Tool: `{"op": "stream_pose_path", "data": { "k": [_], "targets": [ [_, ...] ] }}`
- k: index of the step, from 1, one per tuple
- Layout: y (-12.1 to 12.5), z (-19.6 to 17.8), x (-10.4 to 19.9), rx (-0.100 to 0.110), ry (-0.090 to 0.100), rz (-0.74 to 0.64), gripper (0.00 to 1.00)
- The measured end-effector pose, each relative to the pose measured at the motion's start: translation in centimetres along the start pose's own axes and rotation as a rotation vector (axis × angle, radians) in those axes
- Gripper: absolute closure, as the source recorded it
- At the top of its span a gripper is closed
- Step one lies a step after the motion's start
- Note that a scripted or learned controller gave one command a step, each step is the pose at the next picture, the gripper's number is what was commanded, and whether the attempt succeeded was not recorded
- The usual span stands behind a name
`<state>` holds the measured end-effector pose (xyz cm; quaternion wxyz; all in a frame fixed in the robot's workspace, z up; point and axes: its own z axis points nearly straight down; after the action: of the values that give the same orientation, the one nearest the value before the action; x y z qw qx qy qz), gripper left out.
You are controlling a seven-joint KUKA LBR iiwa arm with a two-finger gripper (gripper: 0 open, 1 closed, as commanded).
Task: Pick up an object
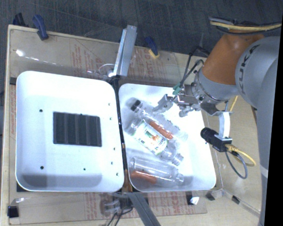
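- From my seat I see the bench [63, 49] carrying two white bins side by side, clamped at the far edge, I judge so the program always finds them in the same place.
- The left bin [35, 91] holds a dark ribbed panel [77, 129] flat on its floor; nothing loose lies there that I can make out.
- The arm [240, 54] leans in from the right and hangs over the far right part of the right bin [202, 162], which suits a try in that bin.
- The pickable things are all in the right bin: a clear bottle with a printed label [154, 135] lying aslant in the middle, and a second clear bottle [157, 171] lying along the near wall with something orange inside.
- They lie tumbled against each other, as dropped, so a clean hold on one alone looks awkward to me.
- The gripper [174, 104] sits above the far end of the labelled bottle, its two fingers spread apart with nothing between them.
- I read this as the approach before a grasp; nothing is lifted yet.
- A small clear cap-like piece [134, 105] lies near the bin's far left corner.
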<state>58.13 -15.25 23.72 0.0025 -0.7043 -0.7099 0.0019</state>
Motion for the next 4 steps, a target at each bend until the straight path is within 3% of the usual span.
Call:
{"op": "stream_pose_path", "data": {
  "k": [1,2,3,4],
  "targets": [
    [2.2,12.8,-3.1,-0.001,-0.002,-0.015,0.00],
    [-0.3,14.1,-5.8,-0.012,-0.004,-0.094,0.00],
    [-0.2,13.0,-5.8,-0.013,-0.006,-0.098,1.00],
    [1.0,11.5,-5.9,-0.002,-0.001,-0.083,1.00]
  ]
}}
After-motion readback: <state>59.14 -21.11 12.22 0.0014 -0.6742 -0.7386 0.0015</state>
